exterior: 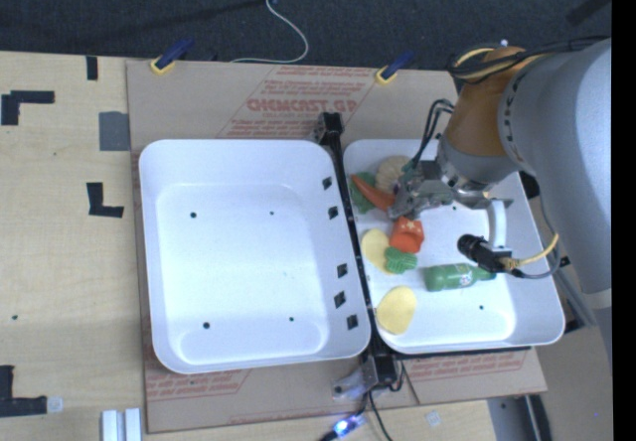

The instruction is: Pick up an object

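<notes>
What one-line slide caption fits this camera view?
Gripper lowered among toy foods in the right bin, just above a red piece.

Small toy foods lie scattered in the right bin (497, 330): an orange carrot (370, 193), a red piece (406, 231) touching a green one (400, 261), a green cylinder (449, 277), and two yellow pieces (397, 310).

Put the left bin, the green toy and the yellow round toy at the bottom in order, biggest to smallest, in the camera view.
1. Left bin, easily the biggest.
2. Green toy and yellow round toy look about alike; I can't rank them.
</notes>
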Action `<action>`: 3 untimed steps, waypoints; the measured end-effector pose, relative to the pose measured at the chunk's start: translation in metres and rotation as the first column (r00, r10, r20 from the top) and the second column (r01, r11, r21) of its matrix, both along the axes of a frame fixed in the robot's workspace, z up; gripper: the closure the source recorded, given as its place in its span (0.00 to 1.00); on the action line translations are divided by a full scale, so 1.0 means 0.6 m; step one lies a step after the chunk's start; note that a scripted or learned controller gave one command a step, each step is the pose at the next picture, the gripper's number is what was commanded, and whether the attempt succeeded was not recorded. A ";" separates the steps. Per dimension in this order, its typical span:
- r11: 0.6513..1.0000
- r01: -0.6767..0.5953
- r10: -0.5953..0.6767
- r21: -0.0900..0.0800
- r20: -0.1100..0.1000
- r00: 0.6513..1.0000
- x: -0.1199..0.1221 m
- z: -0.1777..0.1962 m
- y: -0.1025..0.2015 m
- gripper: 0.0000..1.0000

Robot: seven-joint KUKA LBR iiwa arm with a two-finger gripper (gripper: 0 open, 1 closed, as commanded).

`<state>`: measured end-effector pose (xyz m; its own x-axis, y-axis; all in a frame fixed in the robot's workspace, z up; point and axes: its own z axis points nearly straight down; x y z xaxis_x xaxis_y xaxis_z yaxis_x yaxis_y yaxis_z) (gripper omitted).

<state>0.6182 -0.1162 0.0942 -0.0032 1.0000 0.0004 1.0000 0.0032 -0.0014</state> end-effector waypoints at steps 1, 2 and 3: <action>1.000 0.002 -0.002 0.000 0.001 1.000 0.003 0.018 -0.009 1.00; 1.000 0.002 -0.002 0.000 0.000 1.000 0.003 0.017 -0.009 0.00; 1.000 0.003 -0.003 -0.001 -0.001 1.000 -0.080 -0.018 0.005 0.00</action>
